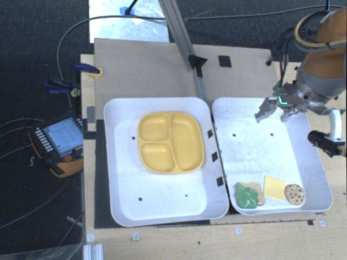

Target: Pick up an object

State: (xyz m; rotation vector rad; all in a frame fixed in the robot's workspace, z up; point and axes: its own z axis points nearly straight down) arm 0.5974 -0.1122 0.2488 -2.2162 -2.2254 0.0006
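Three small food items lie along the near edge of the right bin [303,145]: a green-topped toast piece [249,195], a yellow cheese slice [274,188] and a round cookie [295,194]. My gripper [275,110] hovers over the far part of the right bin, well away from those items. Its two grey fingers are spread apart with nothing between them.
A yellow divided plate [170,142] rests in the left bin [124,194]. A slanted metal pole [181,31] crosses the board behind the bins. Cables, clamps and a small device [59,140] lie off the bench to the left.
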